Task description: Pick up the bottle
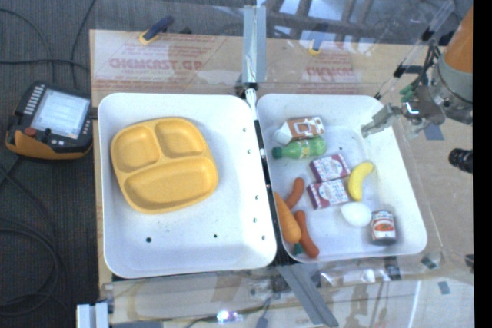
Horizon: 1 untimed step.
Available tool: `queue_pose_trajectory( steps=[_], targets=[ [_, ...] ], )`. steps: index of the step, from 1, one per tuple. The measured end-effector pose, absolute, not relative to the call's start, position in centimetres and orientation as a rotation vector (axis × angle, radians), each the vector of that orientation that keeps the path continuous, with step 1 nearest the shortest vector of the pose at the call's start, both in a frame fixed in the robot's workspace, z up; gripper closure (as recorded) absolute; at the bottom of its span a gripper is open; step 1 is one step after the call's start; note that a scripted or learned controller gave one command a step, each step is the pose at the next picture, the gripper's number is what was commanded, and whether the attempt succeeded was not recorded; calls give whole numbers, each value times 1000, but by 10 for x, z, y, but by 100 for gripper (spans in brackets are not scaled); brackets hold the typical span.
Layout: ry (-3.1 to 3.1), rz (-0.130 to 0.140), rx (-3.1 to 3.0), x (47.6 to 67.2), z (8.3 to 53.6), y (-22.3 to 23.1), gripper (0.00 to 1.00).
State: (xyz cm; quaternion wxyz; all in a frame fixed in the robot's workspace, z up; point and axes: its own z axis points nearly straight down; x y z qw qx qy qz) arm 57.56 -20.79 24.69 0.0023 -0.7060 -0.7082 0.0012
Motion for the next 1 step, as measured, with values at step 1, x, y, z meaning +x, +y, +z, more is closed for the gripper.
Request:
queue_pose_trajectory(
  steps=[1],
  targets=[
    [-1944,7,-2462,639,157,-117,0]
  ],
)
